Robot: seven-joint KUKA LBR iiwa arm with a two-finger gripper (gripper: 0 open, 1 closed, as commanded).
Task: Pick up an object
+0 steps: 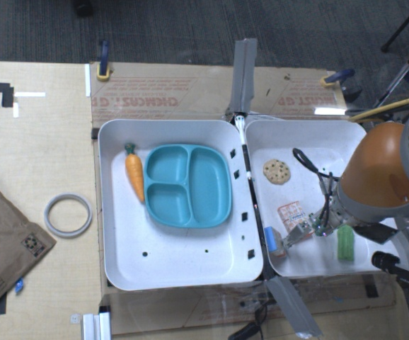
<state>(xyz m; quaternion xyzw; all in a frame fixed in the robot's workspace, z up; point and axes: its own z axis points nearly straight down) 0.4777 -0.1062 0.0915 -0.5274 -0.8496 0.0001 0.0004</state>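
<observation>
Gripper [298,234] low in right bin [300,144], beside red-white packet [290,213], near blue item [271,239]; finger state: cannot tell. Approach step. Next: settle over one object, pinch.

One fixed camera looks down slantwise from above on both bins [112,211].

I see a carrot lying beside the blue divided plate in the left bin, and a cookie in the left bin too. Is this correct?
Not quite. The carrot does lie beside the blue divided plate in the left bin, but the cookie is in the right bin, as the camera view shows.
</observation>
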